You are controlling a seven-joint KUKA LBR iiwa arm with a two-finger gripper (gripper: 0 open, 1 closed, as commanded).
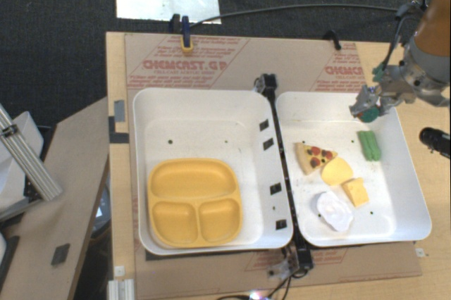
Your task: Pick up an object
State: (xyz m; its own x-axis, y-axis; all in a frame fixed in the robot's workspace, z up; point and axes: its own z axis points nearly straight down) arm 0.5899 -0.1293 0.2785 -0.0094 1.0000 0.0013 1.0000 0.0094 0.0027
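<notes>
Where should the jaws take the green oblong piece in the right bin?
Grip the green oblong piece across its narrow width at mid-length, coming straight down from above. It lies flat, long axis running roughly toward and away from the camera, with bare bin floor on both long sides. The gripper hovers near its far end.

Reaching in from the right edge, grey arm (pixel 430 45) with its orange band showing at the top corner. Angling down and leftward, wrist tapering toward the gripper (pixel 366 107). Hanging at the upper right, tip pointing down and left. Fingertips too small and blurred for reading.
</notes>
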